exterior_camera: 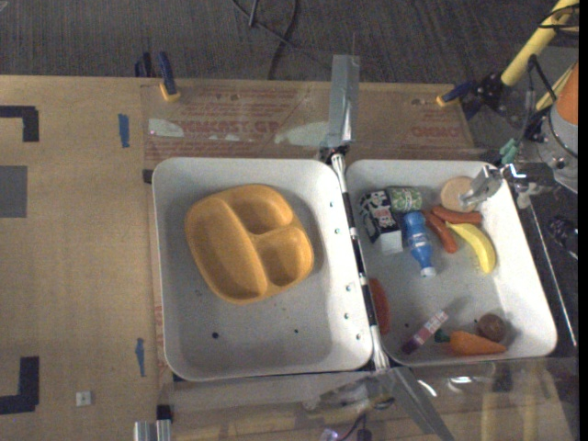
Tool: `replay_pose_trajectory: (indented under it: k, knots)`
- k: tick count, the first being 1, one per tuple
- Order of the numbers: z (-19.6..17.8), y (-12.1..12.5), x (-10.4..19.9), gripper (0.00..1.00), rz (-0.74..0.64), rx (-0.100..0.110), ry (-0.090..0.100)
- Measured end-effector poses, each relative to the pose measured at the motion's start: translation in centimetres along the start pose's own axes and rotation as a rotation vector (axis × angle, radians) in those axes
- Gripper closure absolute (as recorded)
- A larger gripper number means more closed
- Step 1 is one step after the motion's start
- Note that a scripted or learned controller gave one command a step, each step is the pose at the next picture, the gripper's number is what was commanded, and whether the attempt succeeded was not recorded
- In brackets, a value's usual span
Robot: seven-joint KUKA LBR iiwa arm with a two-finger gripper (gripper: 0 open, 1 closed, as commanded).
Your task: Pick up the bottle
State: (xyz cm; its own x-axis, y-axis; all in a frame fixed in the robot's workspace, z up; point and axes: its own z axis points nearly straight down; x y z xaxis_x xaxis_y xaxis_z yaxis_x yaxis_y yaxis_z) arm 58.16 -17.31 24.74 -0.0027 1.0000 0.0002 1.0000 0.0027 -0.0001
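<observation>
From the overhead camera view, my gripper (481, 187) hung over the far right corner of the right bin (528, 274), just above a tan round disc (455, 193). How far apart my fingers stood I could not tell, and nothing showed between them. The blue bottle (419, 243) lay on its side near the middle of that bin, well apart from me, its white cap toward the near edge. A black-and-white carton (379, 215) and a green can (404, 197) lay just beside it on the left; a red sausage (444, 231) and a banana (480, 246) lay to its right. The left bin (184, 338) held a yellow divided plate (248, 242).
</observation>
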Motion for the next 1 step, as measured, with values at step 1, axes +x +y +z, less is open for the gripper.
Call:
replay_pose_trajectory:
  k: [1]
  knots:
    - [-3.28,2.18,-1.42,0.0,-0.122,-0.005,-0.004]
